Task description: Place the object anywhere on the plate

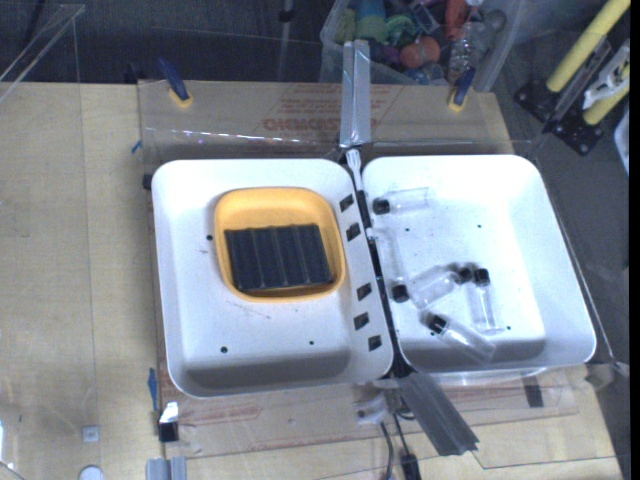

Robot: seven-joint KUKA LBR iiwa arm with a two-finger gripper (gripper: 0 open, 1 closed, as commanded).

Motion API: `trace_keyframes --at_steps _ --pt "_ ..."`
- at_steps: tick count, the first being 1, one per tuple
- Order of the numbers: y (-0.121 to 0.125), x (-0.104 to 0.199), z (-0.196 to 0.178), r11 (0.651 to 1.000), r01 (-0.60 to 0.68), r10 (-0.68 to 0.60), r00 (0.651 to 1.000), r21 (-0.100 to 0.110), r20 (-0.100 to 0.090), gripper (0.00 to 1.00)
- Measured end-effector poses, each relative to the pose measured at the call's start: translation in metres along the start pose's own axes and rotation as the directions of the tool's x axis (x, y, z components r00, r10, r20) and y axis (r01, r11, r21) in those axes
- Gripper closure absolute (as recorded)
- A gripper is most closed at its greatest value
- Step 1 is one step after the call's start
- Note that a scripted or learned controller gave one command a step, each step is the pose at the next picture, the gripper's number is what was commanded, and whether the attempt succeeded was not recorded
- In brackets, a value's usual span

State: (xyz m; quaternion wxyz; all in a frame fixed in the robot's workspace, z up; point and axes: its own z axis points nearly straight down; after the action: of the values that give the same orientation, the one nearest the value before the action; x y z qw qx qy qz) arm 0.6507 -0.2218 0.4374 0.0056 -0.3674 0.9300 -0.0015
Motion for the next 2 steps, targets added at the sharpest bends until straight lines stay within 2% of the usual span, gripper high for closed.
trace_keyframes --at_steps 1,2 --pt "0.003 0.0 0.001 0.968 0.251 -0.251 0.968 -0.004 -0.001 0.0" --pt "-0.008 -0.011 0.122 0.902 0.432 -0.432 0.902 -0.007 0.0 0.0"
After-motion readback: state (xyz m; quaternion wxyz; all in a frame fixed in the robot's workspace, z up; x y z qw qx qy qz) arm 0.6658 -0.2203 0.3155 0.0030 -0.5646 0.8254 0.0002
